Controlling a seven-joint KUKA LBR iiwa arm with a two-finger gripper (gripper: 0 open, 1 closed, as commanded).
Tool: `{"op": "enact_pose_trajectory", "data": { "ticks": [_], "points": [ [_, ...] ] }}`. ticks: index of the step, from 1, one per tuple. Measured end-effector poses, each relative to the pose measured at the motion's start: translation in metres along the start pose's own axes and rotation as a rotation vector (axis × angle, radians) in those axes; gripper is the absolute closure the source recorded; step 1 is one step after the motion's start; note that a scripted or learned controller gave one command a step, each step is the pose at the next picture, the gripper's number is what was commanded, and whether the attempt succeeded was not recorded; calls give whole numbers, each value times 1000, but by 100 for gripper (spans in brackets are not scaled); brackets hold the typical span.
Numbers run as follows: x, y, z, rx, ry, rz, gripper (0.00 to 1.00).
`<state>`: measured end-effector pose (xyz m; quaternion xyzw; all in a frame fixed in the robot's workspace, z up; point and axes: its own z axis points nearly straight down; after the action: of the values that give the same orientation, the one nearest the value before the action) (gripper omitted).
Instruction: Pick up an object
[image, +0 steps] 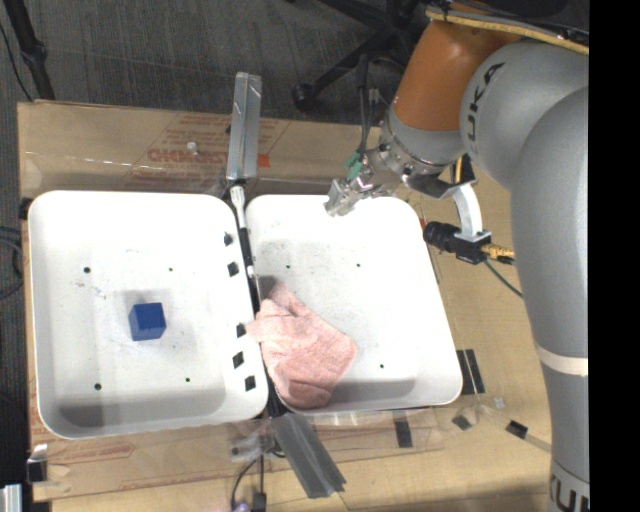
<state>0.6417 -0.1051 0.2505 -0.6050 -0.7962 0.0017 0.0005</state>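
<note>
Two shallow white plastic bins sit side by side across the middle of the frame, and between them they hold two candidates for a pick. At the left, the left white bin (60, 300) carries a small blue cube (147, 321), lying on the floor left of the bin's centre and well apart from every wall. Moving right, a crumpled pink cloth (300, 352) lies in the right white bin (410, 310), bunched against that bin's left wall near the lower corner, touching the divider where the two bins meet; part of it may lap onto the rim, though that is hard to tell. Further right and higher in the frame, the two-finger gripper (340, 200) hangs at the upper rim of the right bin, near its top centre, with the grey arm (540, 170) and its orange band filling the upper right. Nothing lies between the fingertips; how wide they stand cannot be told at this size and angle.

Judged from this, the task is at the approach step, with no object taken. Next the gripper needs to travel toward the lower left, settle over the cloth or the cube, descend and close.
</note>
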Motion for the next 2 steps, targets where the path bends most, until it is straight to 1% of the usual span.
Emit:
{"op": "enact_pose_trajectory", "data": {
  "ticks": [1,2],
  "points": [
    [-27,8,37,1,3,85,100],
    [-5,14,78,0,2,85,100]
  ]
}}
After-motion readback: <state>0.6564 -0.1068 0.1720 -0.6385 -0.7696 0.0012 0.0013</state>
